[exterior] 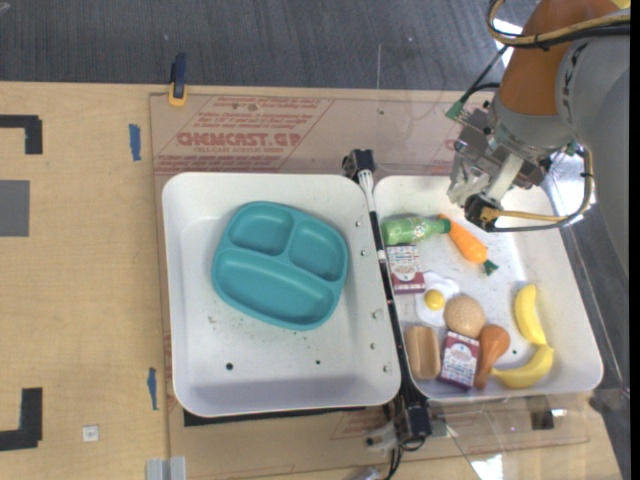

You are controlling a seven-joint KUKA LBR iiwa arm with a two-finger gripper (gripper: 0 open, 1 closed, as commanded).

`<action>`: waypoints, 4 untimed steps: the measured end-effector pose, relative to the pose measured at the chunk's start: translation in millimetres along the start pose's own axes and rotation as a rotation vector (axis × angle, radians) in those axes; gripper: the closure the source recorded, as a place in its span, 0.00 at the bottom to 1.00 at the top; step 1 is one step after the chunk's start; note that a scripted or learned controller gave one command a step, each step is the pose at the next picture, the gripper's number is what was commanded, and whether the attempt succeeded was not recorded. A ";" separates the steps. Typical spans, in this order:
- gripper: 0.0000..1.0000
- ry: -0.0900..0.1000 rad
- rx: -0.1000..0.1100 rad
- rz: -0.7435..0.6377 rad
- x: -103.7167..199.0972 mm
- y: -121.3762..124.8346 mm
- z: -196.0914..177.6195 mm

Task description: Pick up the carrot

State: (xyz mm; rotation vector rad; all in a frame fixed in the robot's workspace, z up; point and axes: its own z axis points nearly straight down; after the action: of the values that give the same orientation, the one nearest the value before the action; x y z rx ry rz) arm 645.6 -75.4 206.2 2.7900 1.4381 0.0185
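Within right bin (575,268), carrot (467,241) (among toy food), fingers' (475,204) state unclear, teal tray (280,264) left.

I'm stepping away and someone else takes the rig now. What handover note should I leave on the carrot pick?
Gripper: over the top of the right bin, just up and right of the carrot; whether it is open or shut can't be read from this view.
Carrot: lying in the right bin beside the green bottle, nothing gripping it.
Left bin holds the teal tray.
Done: arm brought near the carrot.
Left: come down on the carrot, grip, lift.
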 end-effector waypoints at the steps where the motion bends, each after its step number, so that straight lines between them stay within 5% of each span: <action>1: 0.00 -0.010 0.010 0.007 -5.7 -0.5 6.6; 2: 0.00 -0.006 0.002 0.013 -59.6 -10.3 108.8; 3: 1.00 -0.008 0.007 0.017 -60.2 -11.6 101.8; 4: 0.00 -0.009 0.008 0.017 -60.4 -11.9 102.5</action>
State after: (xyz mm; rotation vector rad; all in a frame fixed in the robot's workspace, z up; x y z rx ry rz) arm 602.1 -117.4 103.0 2.8048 1.4153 0.0002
